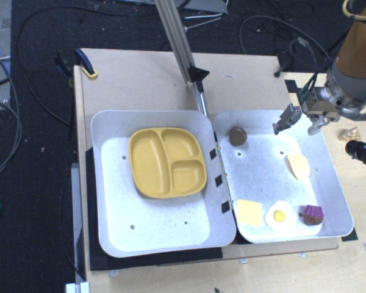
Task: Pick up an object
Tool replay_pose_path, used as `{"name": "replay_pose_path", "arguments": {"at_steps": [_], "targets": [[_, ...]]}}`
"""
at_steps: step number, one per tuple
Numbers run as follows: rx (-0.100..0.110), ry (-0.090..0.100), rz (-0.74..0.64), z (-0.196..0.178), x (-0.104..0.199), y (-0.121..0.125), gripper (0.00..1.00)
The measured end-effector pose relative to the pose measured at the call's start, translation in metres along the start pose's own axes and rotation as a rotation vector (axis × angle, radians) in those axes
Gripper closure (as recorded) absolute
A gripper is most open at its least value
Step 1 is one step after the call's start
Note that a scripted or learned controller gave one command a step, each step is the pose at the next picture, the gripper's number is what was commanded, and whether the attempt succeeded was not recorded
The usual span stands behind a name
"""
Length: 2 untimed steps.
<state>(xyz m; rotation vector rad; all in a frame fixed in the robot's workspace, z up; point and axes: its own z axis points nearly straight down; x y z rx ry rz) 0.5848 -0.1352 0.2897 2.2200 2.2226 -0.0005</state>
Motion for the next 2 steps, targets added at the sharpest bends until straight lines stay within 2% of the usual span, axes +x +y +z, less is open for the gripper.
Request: {"name": "replay_pose_path", "arguments": {"at_steps": [2], "targets": [[0.007,0.001,0.001,0.118,0.016,0.004,0.00]]}}
